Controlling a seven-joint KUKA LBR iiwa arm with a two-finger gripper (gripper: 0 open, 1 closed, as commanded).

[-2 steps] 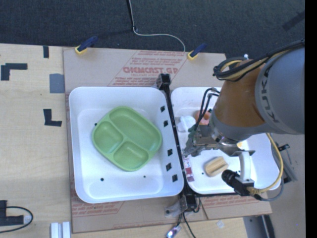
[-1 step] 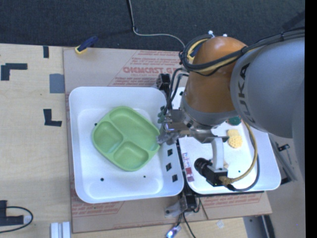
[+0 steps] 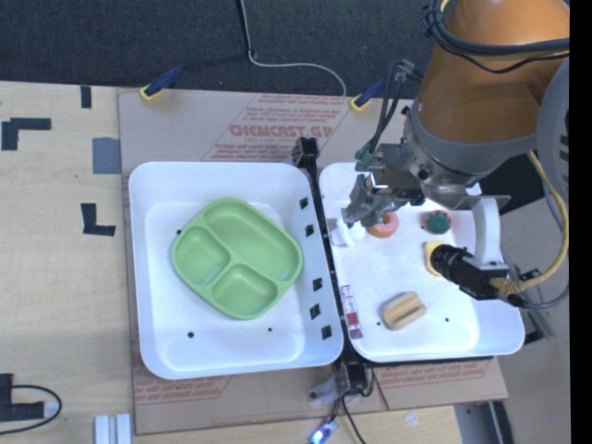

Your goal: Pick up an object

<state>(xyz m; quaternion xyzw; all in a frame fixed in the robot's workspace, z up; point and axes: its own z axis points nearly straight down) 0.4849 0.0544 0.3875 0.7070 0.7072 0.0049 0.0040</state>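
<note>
Camera view: cardboard sheet (image 3: pixel 277 123) print too blurred to read

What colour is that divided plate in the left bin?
Light green; the plate shows plainly in the camera view.

I'm looking at a robotics lab: two white bins (image 3: pixel 148 276) are sitting on a cardboard sheet (image 3: pixel 268 128) clamped to a wooden bench (image 3: pixel 55 276), with cables (image 3: pixel 245 26) trailing across.

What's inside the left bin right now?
A green divided plate lies in the left bin, its three compartments bare. Whatever is beneath the plate is covered.
</note>
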